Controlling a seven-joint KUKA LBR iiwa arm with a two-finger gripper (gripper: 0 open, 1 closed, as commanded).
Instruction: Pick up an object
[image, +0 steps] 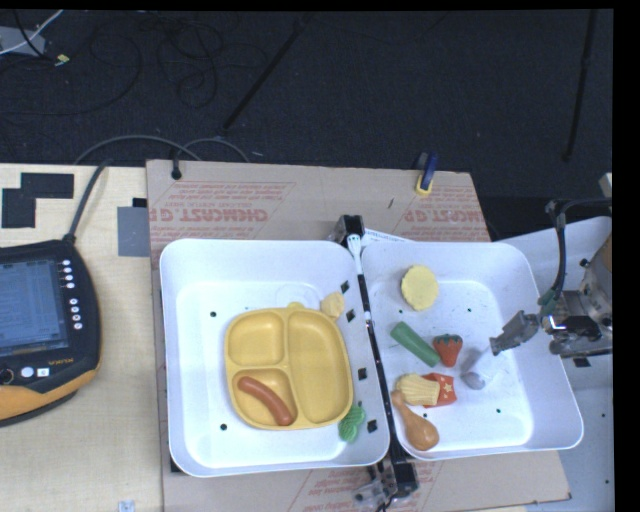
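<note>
1. Lying nearest the lens, at the lower edge of the right bin (545, 420), is a tan drumstick (417, 428), with a red box of fries (428, 389) just above it.
2. Sitting further up in that bin are a green pepper (413, 341), a strawberry (449, 348) touching its lower end, a yellow disc (420, 288) near the top, and a small grey lump (474, 380) at mid-right.
3. Reaching in from the right edge of the frame, the gripper (513, 333) is hanging over the right bin, just above and to the right of the grey lump; its grey fingers (506, 338) are pointing left, and I cannot tell whether they are spread or closed. Nothing is showing between them.
4. Resting in the left bin (190, 300) is a yellow tray (290, 366) holding a sausage (266, 398) in its lower compartment; a green piece (350, 424) is lying at the tray's lower right corner, and a pale yellow piece (332, 303) at its upper right.
5. Showing on the cardboard (250, 195) under the bins is red print, upside down and too faint to read surely.
6. Sitting at the left of the frame is a teach pendant (45, 325).
</note>
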